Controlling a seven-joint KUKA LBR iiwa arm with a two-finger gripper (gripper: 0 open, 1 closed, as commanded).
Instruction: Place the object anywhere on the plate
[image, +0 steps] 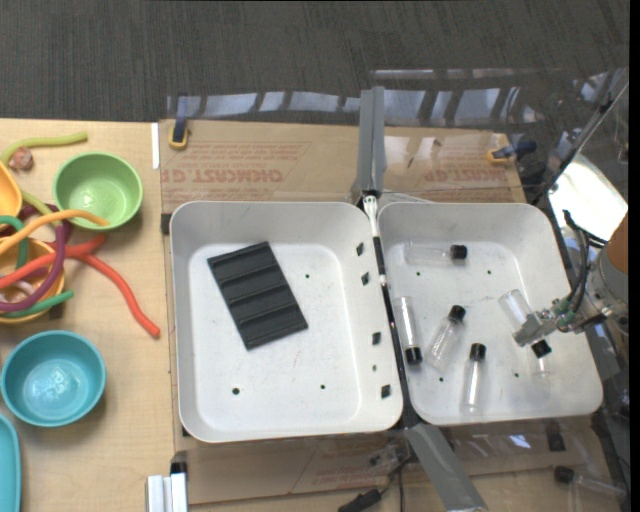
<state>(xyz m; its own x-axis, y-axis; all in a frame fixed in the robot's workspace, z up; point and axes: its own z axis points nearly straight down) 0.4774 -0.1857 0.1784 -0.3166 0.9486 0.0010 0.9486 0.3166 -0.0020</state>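
A dark ribbed rectangular plate (257, 294) lies tilted in the left white bin (200, 400). Several clear vials with black caps lie scattered in the right bin (560, 400): one near the back (435, 256), one along the left wall (408, 325), two in the middle (445, 335) (471, 378). Another vial (516, 306) lies by the right wall. My gripper (538, 328) reaches in from the right and sits low over that vial, right at it; a black cap (541, 348) shows just below the gripper. Whether the vial is gripped is unclear.
On the wooden bench to the left stand a green bowl (97, 190) and a teal bowl (52, 378), with coloured cords (70, 255) tangled between them. Cardboard (270, 165) lies behind the bins. The arm's cables (580, 270) hang over the right bin's edge.
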